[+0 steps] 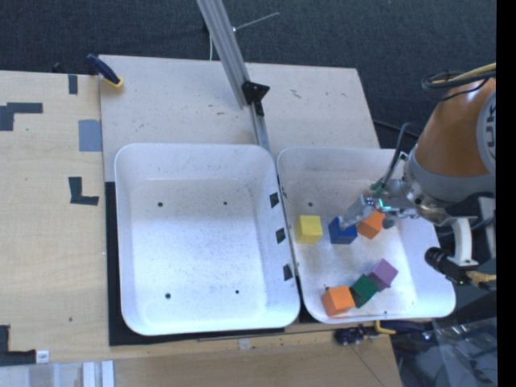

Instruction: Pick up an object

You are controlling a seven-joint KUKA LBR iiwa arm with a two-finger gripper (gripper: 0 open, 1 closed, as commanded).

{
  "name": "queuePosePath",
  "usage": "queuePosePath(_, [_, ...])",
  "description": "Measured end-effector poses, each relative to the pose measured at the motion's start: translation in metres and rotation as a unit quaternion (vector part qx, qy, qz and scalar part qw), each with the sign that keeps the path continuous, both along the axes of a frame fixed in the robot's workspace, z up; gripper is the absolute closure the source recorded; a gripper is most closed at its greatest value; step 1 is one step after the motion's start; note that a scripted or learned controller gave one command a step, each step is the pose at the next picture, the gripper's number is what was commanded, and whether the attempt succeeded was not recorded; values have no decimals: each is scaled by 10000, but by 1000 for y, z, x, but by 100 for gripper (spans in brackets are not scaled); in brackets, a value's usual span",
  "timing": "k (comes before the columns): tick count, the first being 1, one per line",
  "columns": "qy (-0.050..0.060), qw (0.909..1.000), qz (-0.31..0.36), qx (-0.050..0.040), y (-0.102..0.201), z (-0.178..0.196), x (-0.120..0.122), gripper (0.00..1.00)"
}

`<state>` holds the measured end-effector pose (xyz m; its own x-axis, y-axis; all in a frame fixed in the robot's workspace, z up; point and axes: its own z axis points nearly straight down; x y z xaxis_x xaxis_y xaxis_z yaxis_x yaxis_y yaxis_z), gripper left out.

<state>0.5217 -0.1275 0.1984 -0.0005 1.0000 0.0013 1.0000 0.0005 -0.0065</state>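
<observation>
My gripper [363, 214] is low inside the right bin [419, 297], reaching in from the right. Its tip sits right over a blue cube [342, 233] and a small orange cube [371, 226], which lie side by side in the middle of that bin. Whether it touches either cube is not visible. A yellow cube [308, 229] rests just left of the blue one. Nearer the front of the bin lie a purple cube [385, 272], a green cube [365, 289] and a second orange cube [339, 299], close together.
The left bin [129, 216] stands beside the right one, sharing a raised middle rim [284, 240]. A grey metal pole [230, 47] slants across the back of the bench. A blue-and-yellow tool [105, 71] lies at the far left corner.
</observation>
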Motion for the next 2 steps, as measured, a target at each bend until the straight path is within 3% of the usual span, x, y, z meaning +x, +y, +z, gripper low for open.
queuePosePath(1, [-23, 10000, 5, -4, 0, 2, 1, 0])
queuePosePath(2, [0, 10000, 0, -6, -6, -43, -1, 0])
